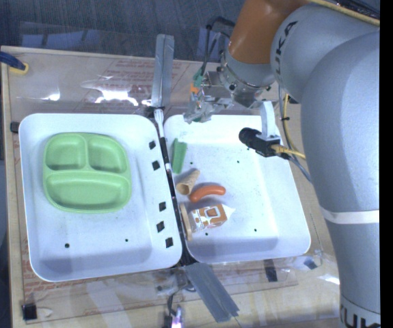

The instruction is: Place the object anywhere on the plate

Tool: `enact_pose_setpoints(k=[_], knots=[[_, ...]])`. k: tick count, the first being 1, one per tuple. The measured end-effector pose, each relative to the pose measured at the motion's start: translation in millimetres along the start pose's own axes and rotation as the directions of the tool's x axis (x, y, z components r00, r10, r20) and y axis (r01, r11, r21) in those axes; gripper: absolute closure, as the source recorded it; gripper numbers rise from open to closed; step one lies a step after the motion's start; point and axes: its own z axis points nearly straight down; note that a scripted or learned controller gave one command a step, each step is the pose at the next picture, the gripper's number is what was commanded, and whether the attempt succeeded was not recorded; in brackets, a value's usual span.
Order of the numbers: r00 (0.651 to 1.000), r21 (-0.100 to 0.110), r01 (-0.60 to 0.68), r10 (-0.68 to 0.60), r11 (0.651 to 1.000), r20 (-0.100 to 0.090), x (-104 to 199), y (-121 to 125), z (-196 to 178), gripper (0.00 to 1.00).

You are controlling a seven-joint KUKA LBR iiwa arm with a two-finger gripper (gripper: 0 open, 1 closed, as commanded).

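I judge the orange sausage (207, 192) light, smooth, prone to rolling — take it across its middle. Gripper (197, 111) hovers at the right bin's (278, 203) far-left corner; finger state: cannot tell.

Grey KUKA arm (340, 135) w/ orange band (258, 29) above wrist. Black lettering on shell, black cables along top. Metal gripper (197, 111).

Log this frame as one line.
tool: above right bin's far-left corner | green divided plastic plate: left bin | orange sausage-shaped toy: right bin | placement: not done
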Motion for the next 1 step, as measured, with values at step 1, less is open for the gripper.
enact_pose_setpoints(k=[1], knots=[[0.999,0.002,-0.035,0.035,0.999,0.000,95.2,-36.7,46.3,1.00]])
